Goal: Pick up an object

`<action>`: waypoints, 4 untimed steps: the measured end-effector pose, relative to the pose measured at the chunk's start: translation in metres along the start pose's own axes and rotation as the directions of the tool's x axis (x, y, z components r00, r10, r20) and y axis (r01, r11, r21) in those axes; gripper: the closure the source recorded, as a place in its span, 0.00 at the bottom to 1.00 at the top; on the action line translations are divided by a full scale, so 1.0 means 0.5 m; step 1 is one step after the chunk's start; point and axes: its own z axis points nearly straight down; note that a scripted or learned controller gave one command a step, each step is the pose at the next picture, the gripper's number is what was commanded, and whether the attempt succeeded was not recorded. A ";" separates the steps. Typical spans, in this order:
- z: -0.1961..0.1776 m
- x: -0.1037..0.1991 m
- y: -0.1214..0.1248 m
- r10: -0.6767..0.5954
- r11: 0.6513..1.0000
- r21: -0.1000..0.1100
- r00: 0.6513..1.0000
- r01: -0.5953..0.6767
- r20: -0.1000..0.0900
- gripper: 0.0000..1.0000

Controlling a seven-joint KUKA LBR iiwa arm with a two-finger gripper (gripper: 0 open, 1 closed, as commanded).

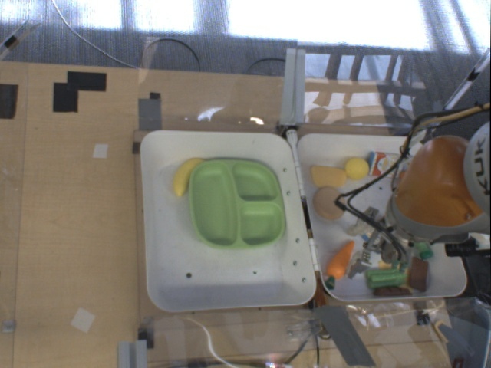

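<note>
In the right bin [453, 286] my gripper [374, 253] hangs low over the front part, below the orange wrist band [433, 186]. It sits between an orange carrot [340, 259] on its left and a green block [387, 278] just in front of it. A brown block [418, 273] lies to the right of the green one. Further back are a tan round piece [328, 203], a yellow-orange wedge [328, 176], a yellow ball [356, 168] and a small colourful box [376, 162]. I see nothing clearly held.
The left bin [169, 267] holds a green divided plate [234, 203] with a yellow banana [182, 176] at its back left edge. A raised divider [303, 205] separates the two bins. Black cables [360, 198] loop from the arm over the right bin.
</note>
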 end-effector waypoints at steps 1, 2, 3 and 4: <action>-0.131 -0.168 -0.030 0.212 0.977 0.004 0.977 -0.212 -0.009 0.00; 0.006 -0.126 -0.028 0.374 0.927 0.004 0.927 -0.374 -0.007 0.00; 0.000 0.002 0.000 0.315 0.949 0.001 0.949 -0.315 -0.003 0.00; -0.087 -0.183 -0.038 0.398 0.918 0.005 0.918 -0.398 -0.006 0.00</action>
